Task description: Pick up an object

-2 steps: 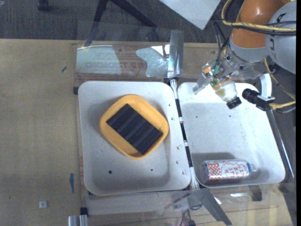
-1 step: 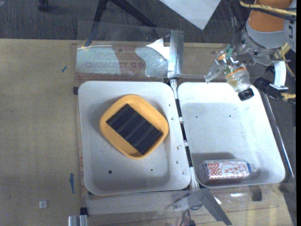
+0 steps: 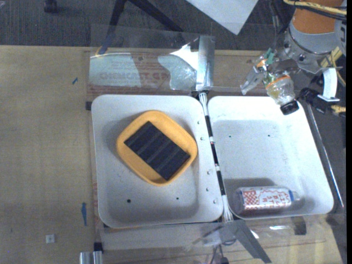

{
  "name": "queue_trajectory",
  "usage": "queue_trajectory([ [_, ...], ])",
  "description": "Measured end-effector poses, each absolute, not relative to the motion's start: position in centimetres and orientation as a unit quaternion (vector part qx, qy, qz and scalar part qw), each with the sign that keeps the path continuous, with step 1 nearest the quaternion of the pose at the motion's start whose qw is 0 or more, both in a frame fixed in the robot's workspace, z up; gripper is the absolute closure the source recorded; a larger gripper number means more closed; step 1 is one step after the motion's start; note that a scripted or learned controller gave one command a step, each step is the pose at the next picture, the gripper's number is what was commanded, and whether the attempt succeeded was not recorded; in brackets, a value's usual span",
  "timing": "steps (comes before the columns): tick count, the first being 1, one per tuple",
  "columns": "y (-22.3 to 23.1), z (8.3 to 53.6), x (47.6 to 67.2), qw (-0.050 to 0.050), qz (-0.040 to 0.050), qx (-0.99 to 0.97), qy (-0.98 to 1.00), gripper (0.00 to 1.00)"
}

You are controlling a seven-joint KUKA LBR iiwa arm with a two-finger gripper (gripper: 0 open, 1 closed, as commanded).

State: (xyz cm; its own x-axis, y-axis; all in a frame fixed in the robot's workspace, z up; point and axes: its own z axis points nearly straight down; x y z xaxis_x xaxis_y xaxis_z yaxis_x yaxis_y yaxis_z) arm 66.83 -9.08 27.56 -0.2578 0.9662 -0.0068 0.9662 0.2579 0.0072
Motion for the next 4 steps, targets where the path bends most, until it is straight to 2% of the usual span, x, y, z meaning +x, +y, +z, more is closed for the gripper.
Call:
queue_trajectory([
  [1, -4.9, 22.2, 65.5, -0.001, -0.0002, 0.509, 0.861, 1.00],
  [2, -11.9, 35.6, 66.4, 0.003, 0.0001, 0.438, 0.899, 1.00],
  [3, -18.2, 30.3, 65.2, 0.000, -0.0003, 0.518, 0.856, 1.00],
  [4, -10.9, 16.6, 60.0, 0.000, 0.0005, 0.395, 0.919, 1.00],
])
